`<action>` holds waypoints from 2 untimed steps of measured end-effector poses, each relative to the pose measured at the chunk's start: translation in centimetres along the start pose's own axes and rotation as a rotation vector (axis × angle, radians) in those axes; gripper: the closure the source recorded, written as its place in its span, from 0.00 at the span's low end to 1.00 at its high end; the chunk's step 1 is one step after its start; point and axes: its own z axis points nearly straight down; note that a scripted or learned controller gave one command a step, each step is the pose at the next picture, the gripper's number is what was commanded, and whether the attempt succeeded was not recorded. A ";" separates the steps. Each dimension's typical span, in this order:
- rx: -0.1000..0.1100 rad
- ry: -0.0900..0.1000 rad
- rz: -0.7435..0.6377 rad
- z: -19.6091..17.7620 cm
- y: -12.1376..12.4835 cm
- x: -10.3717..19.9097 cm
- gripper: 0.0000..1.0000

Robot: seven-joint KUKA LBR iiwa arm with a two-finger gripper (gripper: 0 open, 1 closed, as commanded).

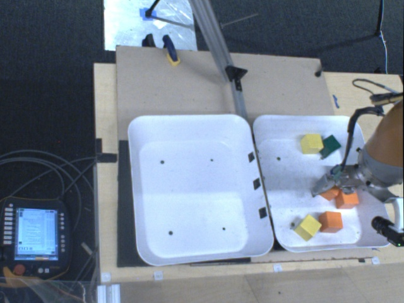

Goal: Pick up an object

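The right bin (278, 169) holds several small blocks. A yellow block (311, 143) and a dark green block (330, 146) lie together near its far side. Near the front lie a second yellow block (307, 226) and an orange block (331, 221). Another orange block (346, 199) sits just behind them, with a smaller orange piece (327, 194) at its left. My gripper (332, 184) is low in the right bin, directly over these two orange pieces and partly hiding them. The grey and orange arm (385, 150) comes in from the right edge.
The left bin (189, 188) lies beside the right one, sharing a middle wall with black clips. A slanted grey pole (214, 36) stands behind the bins. A teach pendant (35, 232) with cables rests off the bench at the left.
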 end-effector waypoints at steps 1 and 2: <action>-0.005 -0.001 -0.002 -1.3 0.1 -0.1 1.00; 0.009 0.009 -0.004 -5.7 -0.1 -0.1 1.00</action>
